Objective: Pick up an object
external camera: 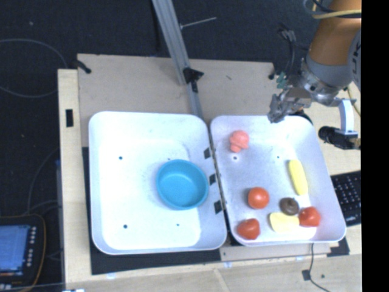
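At top right, arm (331, 35) (grey w/ orange band) reaches in; gripper (278, 113) hangs over far rim of right bin (316, 139), near its back edge. Fingers point down; whether open or shut cannot be told at this res., and nothing is seen between them. Right bin contents: pink lump (239, 140) near far-left corner, well apart from gripper; yellow banana (297, 176) along right side; red tomato (258, 198) at centre; brown round item (289, 206) just beside pale yellow block (283, 222) at near edge; 2nd red fruit (310, 216) touching block's right end; 3rd red fruit (248, 228) at near-left corner. Left bin (121, 132) holds blue bowl (182, 184), upright, right of centre. Bins sit side by side on bench (134, 78); slanted metal rail (173, 38) runs from top to gap between bins.
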Controlling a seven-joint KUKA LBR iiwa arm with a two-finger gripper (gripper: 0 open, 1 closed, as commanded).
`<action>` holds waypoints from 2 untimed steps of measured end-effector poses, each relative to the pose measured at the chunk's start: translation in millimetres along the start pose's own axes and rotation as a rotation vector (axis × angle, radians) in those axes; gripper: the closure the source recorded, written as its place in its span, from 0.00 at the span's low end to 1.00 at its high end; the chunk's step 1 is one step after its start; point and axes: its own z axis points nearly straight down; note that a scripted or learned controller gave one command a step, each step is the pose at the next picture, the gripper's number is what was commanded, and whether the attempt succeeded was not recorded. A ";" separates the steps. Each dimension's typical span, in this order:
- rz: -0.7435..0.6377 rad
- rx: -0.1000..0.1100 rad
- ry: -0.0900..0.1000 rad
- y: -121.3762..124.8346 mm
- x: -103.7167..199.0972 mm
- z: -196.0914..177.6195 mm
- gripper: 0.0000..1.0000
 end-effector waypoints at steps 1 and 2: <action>0.000 0.004 0.001 0.5 48.8 -6.8 1.00; -0.001 -0.001 -0.001 4.9 103.4 -12.0 1.00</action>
